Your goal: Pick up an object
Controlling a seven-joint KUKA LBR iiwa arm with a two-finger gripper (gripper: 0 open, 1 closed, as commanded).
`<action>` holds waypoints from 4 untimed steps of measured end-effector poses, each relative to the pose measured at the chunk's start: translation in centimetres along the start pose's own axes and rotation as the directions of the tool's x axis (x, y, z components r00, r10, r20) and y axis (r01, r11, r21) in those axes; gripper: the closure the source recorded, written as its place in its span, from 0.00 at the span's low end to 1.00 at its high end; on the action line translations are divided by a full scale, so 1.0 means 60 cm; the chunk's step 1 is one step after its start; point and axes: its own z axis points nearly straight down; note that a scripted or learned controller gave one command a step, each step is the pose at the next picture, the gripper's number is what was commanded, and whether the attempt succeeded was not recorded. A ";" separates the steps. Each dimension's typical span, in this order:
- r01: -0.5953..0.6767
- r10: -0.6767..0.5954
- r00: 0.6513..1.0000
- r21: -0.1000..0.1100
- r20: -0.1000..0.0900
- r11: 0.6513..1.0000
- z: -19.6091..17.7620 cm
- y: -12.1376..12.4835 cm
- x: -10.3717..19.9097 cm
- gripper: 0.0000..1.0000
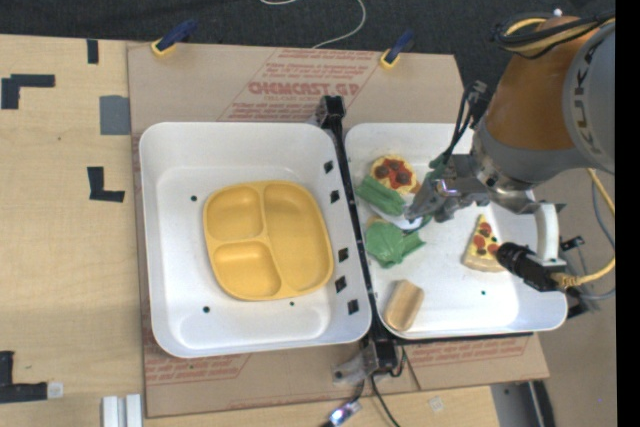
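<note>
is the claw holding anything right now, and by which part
It cannot be told. The claw is down in the right bin, right at the green leafy toy, but the view does not show the toy between its fingers.

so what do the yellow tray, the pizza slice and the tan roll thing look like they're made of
Yellow divided tray: looks like moulded plastic, smooth, with a soft sheen and rounded compartment ridges.
Pizza slice: probably a plastic or rubber toy, going by its flat, solid colours; too small to be sure.
Tan roll: matte, uniform tan surface, perhaps a toy bread piece in plastic or foam; the look leaves it open.
</note>
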 end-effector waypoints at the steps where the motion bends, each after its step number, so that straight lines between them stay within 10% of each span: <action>1: 0.000 0.000 1.000 0.000 0.000 1.000 -0.007 0.025 0.076 1.00; 3: 0.002 -0.002 1.000 0.000 0.000 1.000 0.023 0.080 0.259 1.00; 4: -0.004 0.004 1.000 0.001 0.001 1.000 0.016 0.084 0.255 1.00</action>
